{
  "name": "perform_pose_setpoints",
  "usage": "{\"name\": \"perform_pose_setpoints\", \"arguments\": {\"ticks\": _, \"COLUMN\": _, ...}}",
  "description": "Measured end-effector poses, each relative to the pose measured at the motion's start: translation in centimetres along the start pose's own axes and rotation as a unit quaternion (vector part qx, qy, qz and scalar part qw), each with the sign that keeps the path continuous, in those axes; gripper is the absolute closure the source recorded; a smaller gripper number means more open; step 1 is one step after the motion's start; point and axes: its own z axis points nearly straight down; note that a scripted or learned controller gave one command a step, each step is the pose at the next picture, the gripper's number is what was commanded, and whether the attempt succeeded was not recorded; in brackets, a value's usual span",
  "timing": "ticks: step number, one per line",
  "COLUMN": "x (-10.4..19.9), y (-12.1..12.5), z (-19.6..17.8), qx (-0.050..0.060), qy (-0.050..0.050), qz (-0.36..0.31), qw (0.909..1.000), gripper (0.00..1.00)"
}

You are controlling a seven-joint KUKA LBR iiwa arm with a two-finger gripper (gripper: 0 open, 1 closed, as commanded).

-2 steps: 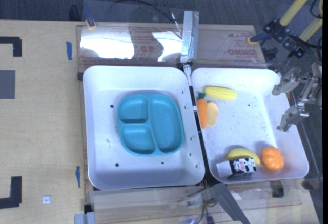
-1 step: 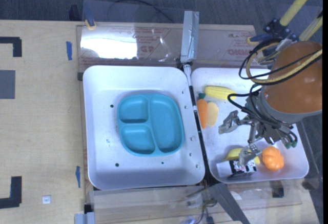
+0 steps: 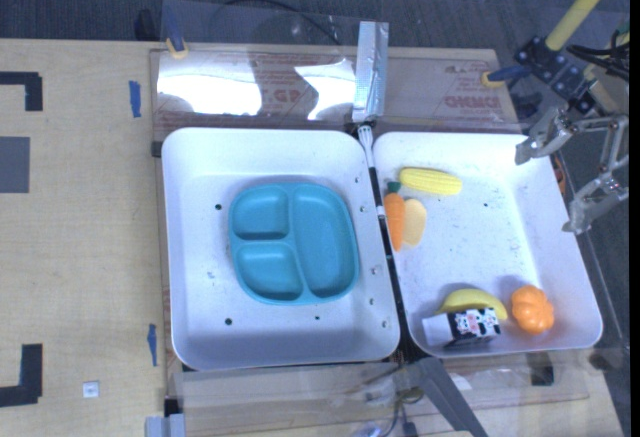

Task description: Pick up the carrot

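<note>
The carrot point(image 3: 395, 221) is small and orange with a green top. It lies lengthwise against the left wall of the right bin point(image 3: 470, 255), green end pointing to the back. A pale yellow piece point(image 3: 414, 221) touches its right side. My gripper point(image 3: 558, 177) hangs over the right rim of the right bin, well to the right of the carrot. It is open, with nothing between its fingers point(image 3: 534, 141).
A corn cob point(image 3: 431, 182) lies just behind the carrot. A banana point(image 3: 472, 301), a small milk carton point(image 3: 462, 326) and an orange point(image 3: 532, 309) sit at the bin's front right. The left bin point(image 3: 190, 225) holds a blue divided plate point(image 3: 294, 241).
</note>
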Motion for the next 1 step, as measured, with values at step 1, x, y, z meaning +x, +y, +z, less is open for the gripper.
{"name": "perform_pose_setpoints", "arguments": {"ticks": 1, "x": -1.49, "y": 2.42, "z": 14.71, "qx": -0.007, "qy": 0.009, "qz": -0.032, "qw": 0.9994, "gripper": 0.00}}
